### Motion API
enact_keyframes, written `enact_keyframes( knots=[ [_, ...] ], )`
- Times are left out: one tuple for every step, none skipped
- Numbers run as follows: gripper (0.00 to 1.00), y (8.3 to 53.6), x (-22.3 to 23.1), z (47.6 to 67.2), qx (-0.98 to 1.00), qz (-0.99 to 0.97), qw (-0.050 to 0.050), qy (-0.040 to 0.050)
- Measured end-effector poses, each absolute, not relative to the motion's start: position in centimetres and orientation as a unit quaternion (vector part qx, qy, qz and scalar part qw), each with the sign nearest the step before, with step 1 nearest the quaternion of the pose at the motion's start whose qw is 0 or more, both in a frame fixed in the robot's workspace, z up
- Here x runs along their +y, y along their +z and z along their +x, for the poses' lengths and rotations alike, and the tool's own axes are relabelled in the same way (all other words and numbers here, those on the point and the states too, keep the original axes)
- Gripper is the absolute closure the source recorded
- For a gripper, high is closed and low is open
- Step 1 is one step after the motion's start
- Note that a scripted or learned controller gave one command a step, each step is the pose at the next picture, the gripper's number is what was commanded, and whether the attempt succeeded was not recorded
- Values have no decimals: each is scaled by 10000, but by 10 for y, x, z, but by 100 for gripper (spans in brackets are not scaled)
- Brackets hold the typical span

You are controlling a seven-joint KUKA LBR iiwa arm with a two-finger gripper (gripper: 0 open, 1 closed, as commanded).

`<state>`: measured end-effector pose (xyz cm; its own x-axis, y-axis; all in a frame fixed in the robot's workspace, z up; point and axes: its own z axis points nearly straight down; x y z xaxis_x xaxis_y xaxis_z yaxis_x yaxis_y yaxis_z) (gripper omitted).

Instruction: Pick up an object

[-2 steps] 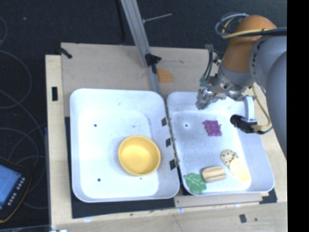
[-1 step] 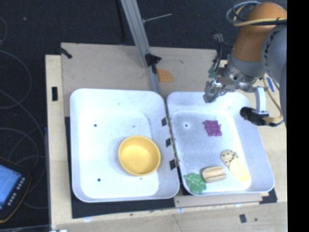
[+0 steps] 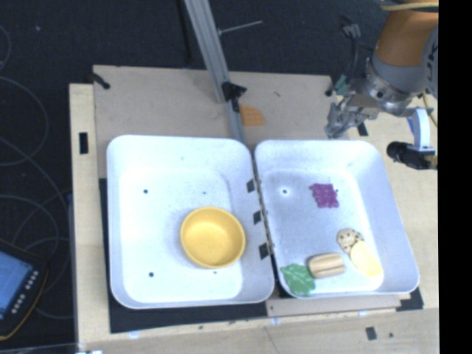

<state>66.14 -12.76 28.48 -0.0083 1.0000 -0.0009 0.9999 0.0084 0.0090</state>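
Tool (image 3: 344, 121) hangs above the far rim of the right bin (image 3: 391, 175), clear of the contents; whether it is apart or together I cannot tell at this size. Nothing is seen in it. Candidates lie in the right bin: purple piece (image 3: 324, 195) nearest the tool and alone, hence probably the easiest target; tan block (image 3: 326, 265), green piece (image 3: 297, 277) and yellow piece (image 3: 366, 257) crowd the near corner. Yellow bowl (image 3: 212, 236) sits in the left bin (image 3: 133, 168) on the tabletop (image 3: 162, 94).

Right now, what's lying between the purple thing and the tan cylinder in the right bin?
In the camera view, bare white bin floor lies between the purple thing and the tan cylinder; the speckled round piece sits just right of that line.
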Motion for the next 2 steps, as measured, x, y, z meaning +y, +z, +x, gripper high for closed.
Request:
enact_keyframes(
  knots=[
    [100,282,-87,631,7088,7055,7,1],
    [100,286,-38,615,7094,7048,2,8]
  ],
)
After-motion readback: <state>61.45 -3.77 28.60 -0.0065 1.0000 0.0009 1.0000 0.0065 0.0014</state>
